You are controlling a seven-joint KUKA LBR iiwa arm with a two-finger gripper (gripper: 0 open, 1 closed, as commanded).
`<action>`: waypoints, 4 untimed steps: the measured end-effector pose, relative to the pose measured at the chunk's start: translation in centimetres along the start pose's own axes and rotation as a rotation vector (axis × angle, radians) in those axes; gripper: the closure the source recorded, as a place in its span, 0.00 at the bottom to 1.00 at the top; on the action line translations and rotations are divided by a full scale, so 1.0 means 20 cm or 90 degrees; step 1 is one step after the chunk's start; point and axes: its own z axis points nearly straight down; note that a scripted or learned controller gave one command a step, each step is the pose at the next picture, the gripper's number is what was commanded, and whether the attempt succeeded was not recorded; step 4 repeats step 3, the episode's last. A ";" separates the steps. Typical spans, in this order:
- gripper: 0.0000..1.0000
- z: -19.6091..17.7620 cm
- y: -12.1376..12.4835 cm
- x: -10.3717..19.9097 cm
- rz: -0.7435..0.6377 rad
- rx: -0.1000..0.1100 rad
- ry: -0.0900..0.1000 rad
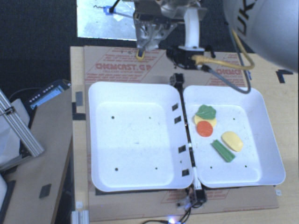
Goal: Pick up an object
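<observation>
Now | tool (148, 43) far, beyond left bin (100, 125), grip unclear | yellow piece (231, 141), green stick (223, 150) in right bin (266, 162)

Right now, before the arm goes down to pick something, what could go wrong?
1. The green leafy piece, yellow disc and red disc overlap, so a grasp there may catch several or slip.
2. The green stick touches the yellow oval; taking one may push the other.
3. The gripper hangs beyond the bins, far from the right bin.
</observation>
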 end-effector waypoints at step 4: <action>1.00 -0.09 -0.02 0.00 -0.001 -0.002 0.001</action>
